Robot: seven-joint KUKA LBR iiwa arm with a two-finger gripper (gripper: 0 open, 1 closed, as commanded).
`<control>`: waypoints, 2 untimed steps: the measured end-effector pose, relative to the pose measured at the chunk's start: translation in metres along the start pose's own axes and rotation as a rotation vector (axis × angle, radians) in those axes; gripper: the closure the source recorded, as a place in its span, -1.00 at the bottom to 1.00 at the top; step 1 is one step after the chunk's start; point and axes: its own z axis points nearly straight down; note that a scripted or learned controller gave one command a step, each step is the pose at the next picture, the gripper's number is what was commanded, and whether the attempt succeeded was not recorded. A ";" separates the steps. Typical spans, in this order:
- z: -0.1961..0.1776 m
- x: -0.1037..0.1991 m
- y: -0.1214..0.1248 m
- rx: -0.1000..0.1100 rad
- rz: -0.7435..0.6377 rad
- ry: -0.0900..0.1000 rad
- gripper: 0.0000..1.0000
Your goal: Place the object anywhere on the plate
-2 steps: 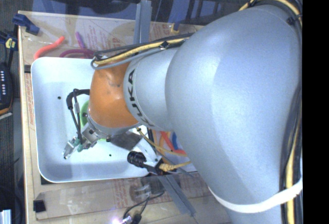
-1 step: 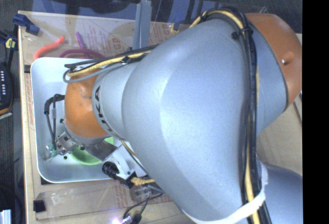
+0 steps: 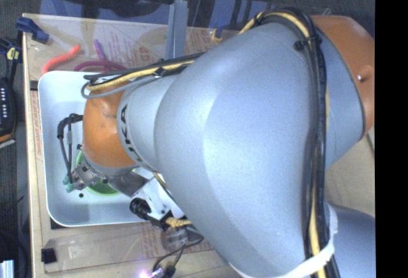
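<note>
From the camera view, the big grey arm with its orange wrist band (image 3: 105, 133) reaches deep over the shallow white plastic bin (image 3: 51, 143), and the gripper (image 3: 80, 178) hangs low near the bin's near-left corner, right above a sliver of bright green round plate (image 3: 102, 190) peeking out from under the wrist. The risk here, as I judge it: the wrist blankets the plate, so any release happens blind from this angle, and a drop near the plate's rim could let the object slide off onto the bin floor; the black cable loop (image 3: 64, 136) dangling beside the wrist could also snag or nudge something. Whether the gripper is spread or pinched I cannot tell, and I cannot tell where the object sits, since the wrist covers that spot. As for contents, the bin shows the green plate toward its near edge and bare white floor along its far and left sides.
</note>
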 end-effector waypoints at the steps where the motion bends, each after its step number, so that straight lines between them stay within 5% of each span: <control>1: -0.105 -0.041 -0.030 0.008 -0.050 0.009 1.00; 2: 0.006 -0.017 -0.008 -0.015 0.068 0.003 1.00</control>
